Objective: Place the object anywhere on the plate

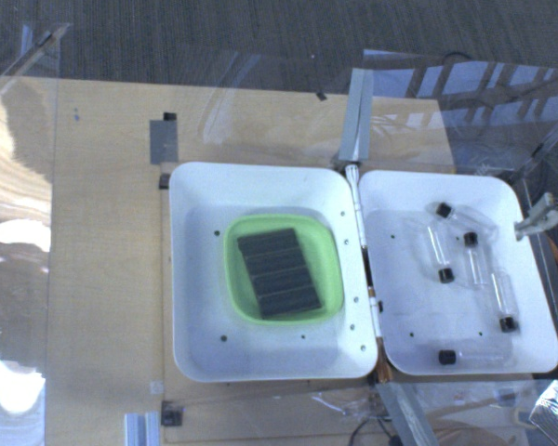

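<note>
A dark grey ribbed block (279, 273) lies flat on the green square plate (236, 264), a little tilted, in the left bin (191, 249). It covers most of the plate's middle. My gripper (542, 215) is far off at the right edge of the view, over the outer rim of the right bin (400, 342). Nothing is seen held in it.
The right bin holds several clear tubes with black caps (444, 274), scattered from its top middle to its lower right. A grey metal bar (356, 119) stands behind the gap between the bins. The wooden bench (93, 249) stretches to the left.
</note>
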### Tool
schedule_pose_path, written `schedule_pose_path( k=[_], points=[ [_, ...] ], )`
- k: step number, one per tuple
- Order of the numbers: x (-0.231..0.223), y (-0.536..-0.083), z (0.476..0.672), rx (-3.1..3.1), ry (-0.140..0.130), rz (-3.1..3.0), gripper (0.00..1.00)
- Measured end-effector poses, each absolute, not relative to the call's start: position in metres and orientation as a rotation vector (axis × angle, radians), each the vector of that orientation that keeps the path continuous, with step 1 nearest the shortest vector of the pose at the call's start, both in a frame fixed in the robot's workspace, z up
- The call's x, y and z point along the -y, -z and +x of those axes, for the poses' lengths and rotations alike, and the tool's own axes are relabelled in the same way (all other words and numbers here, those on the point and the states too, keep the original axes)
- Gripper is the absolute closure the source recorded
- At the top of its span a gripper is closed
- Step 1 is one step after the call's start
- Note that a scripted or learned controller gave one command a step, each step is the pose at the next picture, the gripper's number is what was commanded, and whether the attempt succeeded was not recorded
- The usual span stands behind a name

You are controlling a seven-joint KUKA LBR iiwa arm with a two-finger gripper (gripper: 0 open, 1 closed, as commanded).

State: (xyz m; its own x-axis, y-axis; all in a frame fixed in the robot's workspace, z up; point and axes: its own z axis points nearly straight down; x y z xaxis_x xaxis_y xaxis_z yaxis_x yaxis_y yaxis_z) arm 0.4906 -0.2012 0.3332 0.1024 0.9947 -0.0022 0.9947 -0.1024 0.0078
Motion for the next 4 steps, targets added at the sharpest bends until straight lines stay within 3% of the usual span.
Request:
schedule_pose_path(
  k=[2, 4],
  points=[
    [0.202, -0.306, 0.49, -2.194, -0.007, 2.236, 0.0],
    [0.206, -0.374, 0.489, -2.384, -0.006, 2.029, 0.0]
  ],
)
